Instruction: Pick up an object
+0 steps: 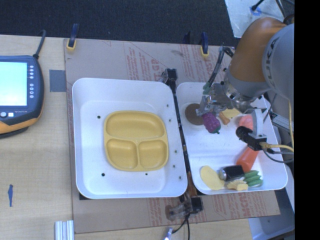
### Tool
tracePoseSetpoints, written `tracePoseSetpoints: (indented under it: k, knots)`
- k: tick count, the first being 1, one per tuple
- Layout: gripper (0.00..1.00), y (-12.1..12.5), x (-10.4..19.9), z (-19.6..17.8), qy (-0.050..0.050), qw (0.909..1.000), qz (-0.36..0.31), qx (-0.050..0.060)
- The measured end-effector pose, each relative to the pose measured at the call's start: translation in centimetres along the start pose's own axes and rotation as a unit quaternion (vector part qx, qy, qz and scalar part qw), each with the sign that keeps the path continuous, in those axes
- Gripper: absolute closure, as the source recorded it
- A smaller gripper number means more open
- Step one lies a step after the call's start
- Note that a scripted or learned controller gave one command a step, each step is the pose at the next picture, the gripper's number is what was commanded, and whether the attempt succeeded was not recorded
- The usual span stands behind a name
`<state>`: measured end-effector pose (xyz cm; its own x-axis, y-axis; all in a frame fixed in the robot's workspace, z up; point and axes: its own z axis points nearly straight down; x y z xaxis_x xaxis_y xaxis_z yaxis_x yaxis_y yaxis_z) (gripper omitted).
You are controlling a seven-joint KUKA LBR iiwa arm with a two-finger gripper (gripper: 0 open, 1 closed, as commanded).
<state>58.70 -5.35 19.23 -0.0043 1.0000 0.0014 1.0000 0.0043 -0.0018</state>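
Note:
My gripper (209, 108) hangs over the upper left part of the right bin (280, 184), reaching in from the grey arm with its orange band. A purple toy, like an eggplant (213, 123), lies right at the gripper's tip, and a brown disc (192, 113) sits just to its left. I cannot tell whether the purple toy is touched or gripped. Further right lie a yellow-orange piece (229, 115) and a pink piece (245, 120).
Lower in the right bin lie an orange carrot (247, 157), a black item (232, 172), a pale yellow slice (210, 178) and a green piece (253, 178). The left bin (85, 134) holds a yellow divided plate (136, 139). A teach pendant (17, 91) rests at far left.

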Motion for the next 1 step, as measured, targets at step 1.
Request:
tracePoseSetpoints:
  k: [1]
  knots:
    - [1.00, -1.82, 4.39, -3.98, 0.000, 1.0000, 0.000, 0.000]
